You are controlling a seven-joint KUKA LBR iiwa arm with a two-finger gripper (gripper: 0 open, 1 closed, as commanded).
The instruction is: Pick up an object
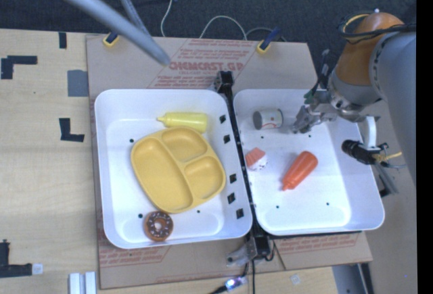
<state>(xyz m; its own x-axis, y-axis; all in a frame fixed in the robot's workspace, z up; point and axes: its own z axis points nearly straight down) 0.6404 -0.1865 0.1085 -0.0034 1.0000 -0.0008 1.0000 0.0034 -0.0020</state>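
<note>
Bench: tan work surface under a cardboard sheet (203,63), dark floor beyond at 12 o'clock.
Left bin (111,117): white, shallow; holds four-item lot below.
Right bin (338,218): white, shallow, touching left bin along centre seam.
Arm (379,63): grey with orange band, entering from 3 o'clock, wrist over right bin's 1 o'clock corner.
Yellow divided plate (177,167): three compartments, centre of left bin.
Yellow squeeze bottle (184,121): lying flat, just at 12 o'clock of plate.
Orange carrot (300,169): lying slantwise, centre of right bin; likeliest pick, nearest clear target.
Gripper (304,120): low over right bin, at 12 o'clock of carrot, apart from it; nothing seen between tips; opening cannot be told.
Small cylinder (268,119): on its side, at 9 o'clock of gripper.
Doughnut (158,226): chocolate, 6 o'clock of plate.
Pink-white morsel (256,159): by seam.
Step judged: approach, no grasp yet. Next move calls for shift toward 6 o'clock, descent, closure across carrot's narrow width.
</note>
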